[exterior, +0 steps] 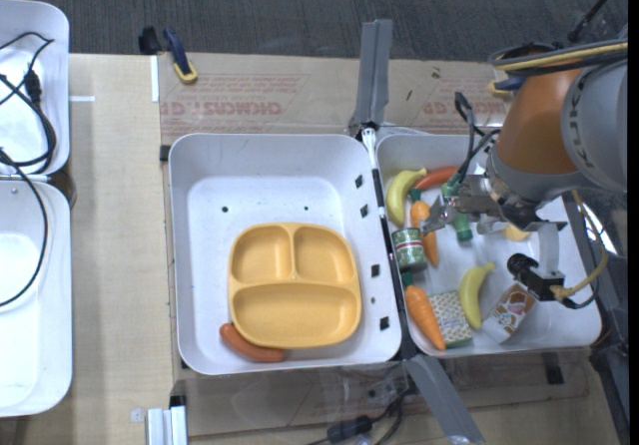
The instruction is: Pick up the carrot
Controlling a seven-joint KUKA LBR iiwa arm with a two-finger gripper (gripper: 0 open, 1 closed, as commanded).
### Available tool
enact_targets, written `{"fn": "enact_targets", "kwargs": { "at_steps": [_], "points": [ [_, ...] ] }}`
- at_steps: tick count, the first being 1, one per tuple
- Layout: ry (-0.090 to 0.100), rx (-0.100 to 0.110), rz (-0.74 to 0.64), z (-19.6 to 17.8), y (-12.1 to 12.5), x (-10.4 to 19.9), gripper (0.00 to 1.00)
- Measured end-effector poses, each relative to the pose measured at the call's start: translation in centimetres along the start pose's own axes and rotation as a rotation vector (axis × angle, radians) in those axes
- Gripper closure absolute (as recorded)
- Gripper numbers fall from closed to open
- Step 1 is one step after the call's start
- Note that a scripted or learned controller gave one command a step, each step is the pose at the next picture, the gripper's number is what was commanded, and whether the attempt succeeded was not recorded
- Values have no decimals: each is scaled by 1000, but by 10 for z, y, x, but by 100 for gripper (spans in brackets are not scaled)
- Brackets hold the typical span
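I couldn't tell whether the gripper (pixel 446 206) was released or clenched, and the carrot (pixel 423 317), lying below it, looked light, stiff and smooth, best taken across its thick middle.

arm (pixel 559 124) hides part of right bin (pixel 589 333); gripper (pixel 449 209) too small to read.

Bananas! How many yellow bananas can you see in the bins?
2. One banana lies at the far left of the right bin, near the divider. The other banana lies nearer the front, beside a small carton. The arm could be hiding more.
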State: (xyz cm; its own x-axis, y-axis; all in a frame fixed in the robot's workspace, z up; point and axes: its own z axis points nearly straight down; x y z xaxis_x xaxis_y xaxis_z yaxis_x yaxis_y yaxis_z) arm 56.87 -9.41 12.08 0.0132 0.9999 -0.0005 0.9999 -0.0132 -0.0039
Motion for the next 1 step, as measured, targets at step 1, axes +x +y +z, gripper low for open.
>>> {"fn": "enact_targets", "kwargs": {
  "at_steps": [1],
  "points": [
    [-9, -14, 82, 26, -21, -5, 0]
  ]
}}
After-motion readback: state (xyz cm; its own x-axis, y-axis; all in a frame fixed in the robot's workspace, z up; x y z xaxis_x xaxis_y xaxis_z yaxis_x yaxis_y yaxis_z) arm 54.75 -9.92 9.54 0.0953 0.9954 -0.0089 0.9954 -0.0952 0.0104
